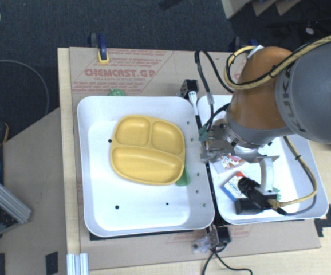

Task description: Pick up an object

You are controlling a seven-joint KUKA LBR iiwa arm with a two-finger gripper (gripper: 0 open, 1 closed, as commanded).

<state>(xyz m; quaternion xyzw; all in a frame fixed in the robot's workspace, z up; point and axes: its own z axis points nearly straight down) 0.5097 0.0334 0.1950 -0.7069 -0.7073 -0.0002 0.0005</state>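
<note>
Seemingly at the reaching step, the pincer (218, 152) hangs over the right bin (288, 179) beside a red-and-white item (232, 162), released or clenched I cannot tell; next comes centring on one thing.

The left bin (97, 199) has a yellow divided plate (148, 149) sitting in it, green thing (182, 180) poking out at its lower right edge. The arm (257, 96) hangs over the right bin (306, 196), right above a red-and-white packet (229, 162).

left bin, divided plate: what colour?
The divided plate is plain yellow, no pattern, seen best in the camera view.
</note>
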